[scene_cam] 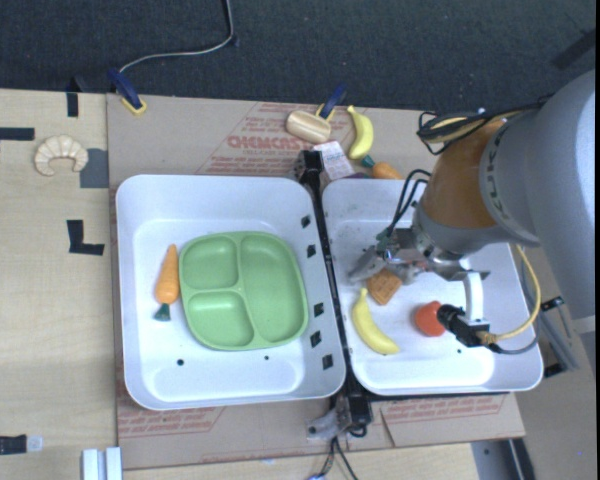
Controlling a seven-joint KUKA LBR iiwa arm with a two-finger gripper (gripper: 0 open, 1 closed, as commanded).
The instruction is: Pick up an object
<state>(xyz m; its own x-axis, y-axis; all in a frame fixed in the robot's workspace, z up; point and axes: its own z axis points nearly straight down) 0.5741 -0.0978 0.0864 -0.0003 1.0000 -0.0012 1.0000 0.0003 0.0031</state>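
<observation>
Arm: the grey arm (540, 168) with its orange band reaches in from the right and hangs over the right bin (510, 373).
Gripper: the gripper (380, 261) sits low over the middle of the right bin, close to the divider between the bins; metal parts splay out left toward that divider.
Grip state: cannot tell how wide it stands or whether anything is caught in it, the wrist hides too much.
Waffle piece: a small brown square item, looks like a waffle or cracker (384, 288), lies right at the near side of the gripper, touching or almost touching it.
Banana: a yellow banana (373, 325) lies on the bin floor just nearer than the waffle piece, curving toward the near right.
Tomato: a red round item (430, 319) rests right of the banana, beside a black fitting on the arm's cable.
Left bin: the left bin (145, 368) holds a green divided plate (244, 290) with a carrot (167, 276) just left of it.
Beyond the bins: a second banana (360, 133) and a bread roll (308, 125) lie on the cardboard at the far side; a croissant (60, 154) lies far left on the bench.
</observation>
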